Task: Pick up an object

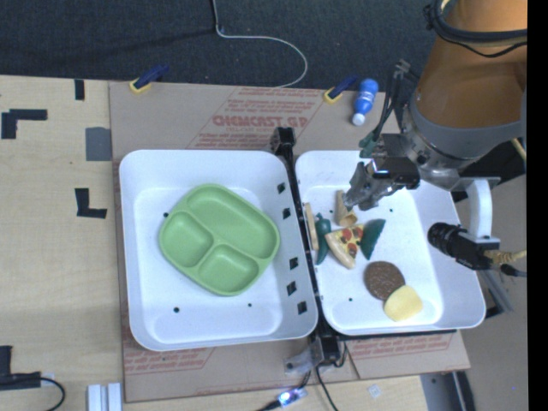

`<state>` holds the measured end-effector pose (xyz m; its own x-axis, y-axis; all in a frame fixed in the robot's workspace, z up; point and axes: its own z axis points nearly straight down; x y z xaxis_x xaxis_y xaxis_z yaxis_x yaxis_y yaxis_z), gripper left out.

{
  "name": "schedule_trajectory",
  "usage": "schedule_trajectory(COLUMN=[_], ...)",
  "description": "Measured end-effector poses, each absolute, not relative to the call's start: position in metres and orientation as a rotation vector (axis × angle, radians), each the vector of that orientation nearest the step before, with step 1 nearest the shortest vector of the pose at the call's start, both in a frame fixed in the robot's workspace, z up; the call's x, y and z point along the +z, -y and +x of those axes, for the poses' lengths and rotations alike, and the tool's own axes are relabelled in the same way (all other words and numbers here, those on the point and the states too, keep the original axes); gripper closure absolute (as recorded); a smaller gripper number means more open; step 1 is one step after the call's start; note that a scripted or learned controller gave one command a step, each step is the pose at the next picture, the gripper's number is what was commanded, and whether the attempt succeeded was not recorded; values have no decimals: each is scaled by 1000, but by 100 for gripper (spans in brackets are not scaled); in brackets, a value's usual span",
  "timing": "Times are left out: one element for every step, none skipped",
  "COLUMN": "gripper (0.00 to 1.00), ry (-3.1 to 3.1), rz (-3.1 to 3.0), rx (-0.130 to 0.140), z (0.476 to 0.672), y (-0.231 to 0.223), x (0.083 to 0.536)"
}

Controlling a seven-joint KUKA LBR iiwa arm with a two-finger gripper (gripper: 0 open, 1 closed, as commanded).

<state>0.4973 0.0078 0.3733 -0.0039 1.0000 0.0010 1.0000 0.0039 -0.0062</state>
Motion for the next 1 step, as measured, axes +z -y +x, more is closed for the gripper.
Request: schedule_trajectory(gripper=[100], ry=[2223], rz=[-2219], rx=[1], z=[483], y=[1], x=[386])
